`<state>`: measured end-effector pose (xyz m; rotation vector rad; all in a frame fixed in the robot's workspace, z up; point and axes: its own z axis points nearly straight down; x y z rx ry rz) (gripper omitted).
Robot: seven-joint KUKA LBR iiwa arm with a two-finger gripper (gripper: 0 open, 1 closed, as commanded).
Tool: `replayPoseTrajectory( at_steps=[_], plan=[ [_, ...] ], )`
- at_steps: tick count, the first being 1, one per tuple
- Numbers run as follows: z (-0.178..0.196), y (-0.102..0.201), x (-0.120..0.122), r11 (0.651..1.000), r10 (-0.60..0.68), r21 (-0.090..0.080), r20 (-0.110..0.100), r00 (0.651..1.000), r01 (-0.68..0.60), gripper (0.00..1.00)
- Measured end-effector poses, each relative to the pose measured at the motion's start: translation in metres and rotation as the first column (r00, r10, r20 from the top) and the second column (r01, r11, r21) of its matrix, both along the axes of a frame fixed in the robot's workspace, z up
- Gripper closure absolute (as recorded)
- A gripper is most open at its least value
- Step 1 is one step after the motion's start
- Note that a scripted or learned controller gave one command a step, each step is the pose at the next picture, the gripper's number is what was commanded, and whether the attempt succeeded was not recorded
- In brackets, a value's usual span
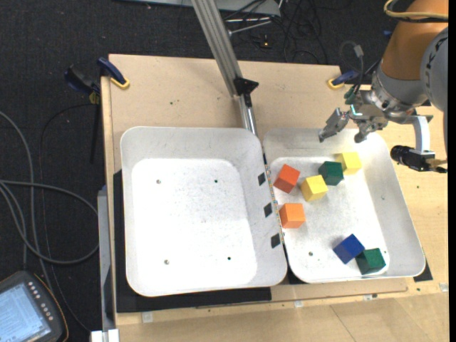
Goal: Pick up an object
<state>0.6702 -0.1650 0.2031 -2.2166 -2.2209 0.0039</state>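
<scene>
jaws [347, 128] open, yellow cube [350, 162] just below

I count seven blocks in my right bin [399, 212]: two orange [286, 177] [292, 214], two yellow [314, 187] [350, 162], two green [332, 172] [371, 261] and one blue [348, 248]. Two white bins sit side by side, the left one [135, 212] included.

Robotics lab, plywood bench [185, 91] clamped at corners, loose cables [43, 191] on dark floor (teach pendant [25, 312] nearby)
</scene>
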Motion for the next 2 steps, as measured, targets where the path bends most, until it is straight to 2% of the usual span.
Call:
replayPoseTrajectory(
  at_steps=[1, 2],
  plan=[
    [0.003, 0.0, 0.001, 1.0, 0.002, -0.002, 0.004, 1.0, -0.002, 0.0],
    [-0.048, -0.002, 0.01, 1.0, 0.002, -0.002, 0.002, 1.0, -0.002, 0.0]
  ],
)
